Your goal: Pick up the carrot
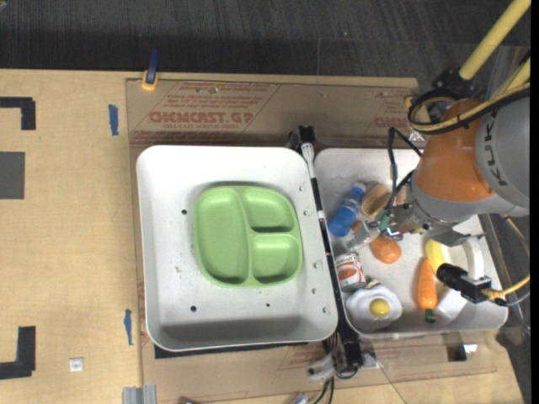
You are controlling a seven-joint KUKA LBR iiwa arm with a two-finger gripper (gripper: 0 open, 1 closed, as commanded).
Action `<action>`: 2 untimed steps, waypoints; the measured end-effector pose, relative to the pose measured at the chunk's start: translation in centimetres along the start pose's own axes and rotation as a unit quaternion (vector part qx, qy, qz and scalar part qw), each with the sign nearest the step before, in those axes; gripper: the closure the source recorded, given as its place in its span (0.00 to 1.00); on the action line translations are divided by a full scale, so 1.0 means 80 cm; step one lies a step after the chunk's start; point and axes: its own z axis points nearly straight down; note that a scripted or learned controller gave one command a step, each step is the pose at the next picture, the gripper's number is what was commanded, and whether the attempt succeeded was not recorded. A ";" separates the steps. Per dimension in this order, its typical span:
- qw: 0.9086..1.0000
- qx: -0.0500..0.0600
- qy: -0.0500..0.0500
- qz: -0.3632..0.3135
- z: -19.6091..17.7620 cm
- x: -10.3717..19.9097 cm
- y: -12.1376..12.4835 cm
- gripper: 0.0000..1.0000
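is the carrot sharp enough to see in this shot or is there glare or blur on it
Camera view: the carrot reads clearly as an orange shape in the right bin, with no glare on it; lighting is even and soft, the white bins look bright but not blown out; small items near the gripper are slightly soft.

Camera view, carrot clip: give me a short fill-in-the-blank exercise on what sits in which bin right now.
1. The green divided plate lies in the ____ bin.
2. The carrot lies in the ____ bin, with the other toy foods.
3. The fried egg lies near that bin's ____ edge in the view.
4. The end effector is over the ____ bin.

Missing words: left; right; bottom; right
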 end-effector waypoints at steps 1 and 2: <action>0.979 0.002 0.000 0.203 0.027 -0.041 0.014 0.00; 0.997 0.002 0.002 0.075 0.028 -0.114 -0.050 0.00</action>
